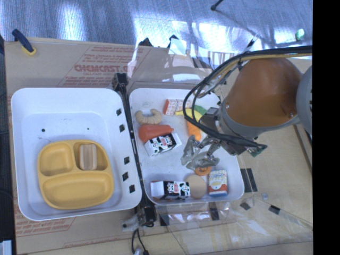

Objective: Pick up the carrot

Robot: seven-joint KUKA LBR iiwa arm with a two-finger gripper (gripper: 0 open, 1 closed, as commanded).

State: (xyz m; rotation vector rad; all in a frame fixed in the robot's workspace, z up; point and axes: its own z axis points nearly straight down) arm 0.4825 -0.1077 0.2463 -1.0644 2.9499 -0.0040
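Orange against the white right bin [237, 166], the carrot [194, 129] lay just up-left of the tool [199, 155], long axis slanting toward it; the tool's grip I could not tell

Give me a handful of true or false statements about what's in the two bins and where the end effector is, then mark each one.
1. The yellow divided plate lies in the left bin. True.
2. The end effector hangs over the left bin. False: it is over the right bin, among the toy food.
3. The carrot lies in the right bin, partly hidden by the arm. True.
4. Both black-and-white cow-print cartons stand side by side. False: one lies near the bin's middle, the other at its near edge.
5. The plate's compartments are all bare. False: a small tan piece sits in one upper compartment.
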